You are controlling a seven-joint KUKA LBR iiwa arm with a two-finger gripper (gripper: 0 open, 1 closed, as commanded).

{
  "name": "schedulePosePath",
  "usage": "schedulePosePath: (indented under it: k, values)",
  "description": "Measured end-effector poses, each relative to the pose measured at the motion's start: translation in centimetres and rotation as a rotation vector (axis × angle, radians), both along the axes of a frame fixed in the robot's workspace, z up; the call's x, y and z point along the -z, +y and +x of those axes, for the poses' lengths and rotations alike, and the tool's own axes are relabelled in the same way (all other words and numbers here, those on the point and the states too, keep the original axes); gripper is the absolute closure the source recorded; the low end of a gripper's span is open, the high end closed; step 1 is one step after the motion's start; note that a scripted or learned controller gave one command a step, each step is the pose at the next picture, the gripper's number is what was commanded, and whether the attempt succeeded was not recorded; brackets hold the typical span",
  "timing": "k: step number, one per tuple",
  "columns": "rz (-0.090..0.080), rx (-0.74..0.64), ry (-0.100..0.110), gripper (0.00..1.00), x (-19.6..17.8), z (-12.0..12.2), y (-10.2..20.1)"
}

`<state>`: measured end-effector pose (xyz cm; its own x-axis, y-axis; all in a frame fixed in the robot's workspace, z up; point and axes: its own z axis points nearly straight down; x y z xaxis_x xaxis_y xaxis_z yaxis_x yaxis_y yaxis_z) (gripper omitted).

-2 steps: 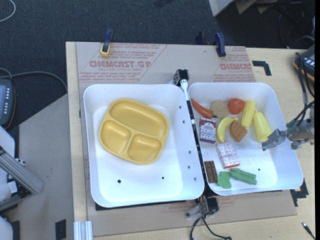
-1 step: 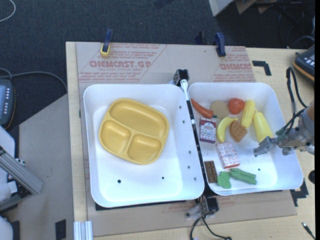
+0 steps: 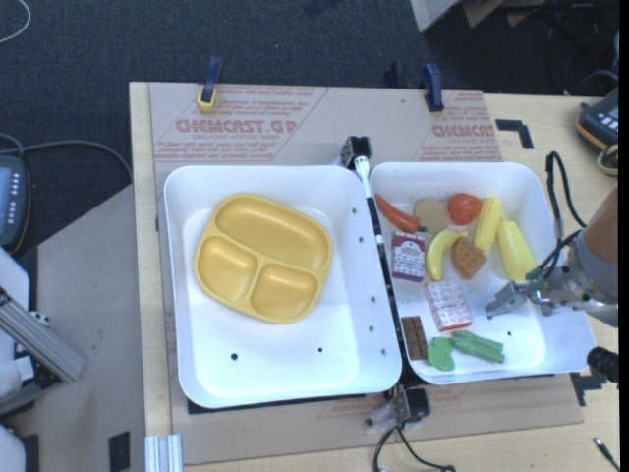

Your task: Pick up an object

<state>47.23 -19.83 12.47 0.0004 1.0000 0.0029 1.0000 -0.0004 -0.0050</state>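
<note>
Over the right bin [image 3: 536, 180], the gripper [image 3: 503, 301] hangs near its right wall, fingers spread and gripping nothing; toy food crowds that bin, a pink box [image 3: 448, 306] just beside the fingertips; a yellow tray [image 3: 261, 258] sits in the left bin [image 3: 187, 293].

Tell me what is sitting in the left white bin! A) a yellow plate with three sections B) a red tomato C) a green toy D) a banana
A: the yellow plate with its three sections lies in the left bin; the toy foods are all in the right bin.
</note>
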Motion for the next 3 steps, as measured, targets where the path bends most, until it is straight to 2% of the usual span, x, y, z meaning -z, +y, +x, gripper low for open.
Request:
schedulePosePath:
  k: [1, 2, 3]
  values:
    - [0.0, 0.0, 0.0, 0.0, 4.3, -0.1, 0.1]
    - [-0.003, 0.001, -0.005, 1.0, 3.0, 0.0, 0.0]
    - [-0.006, 0.001, -0.01, 1.0, -1.5, -0.2, -0.6]
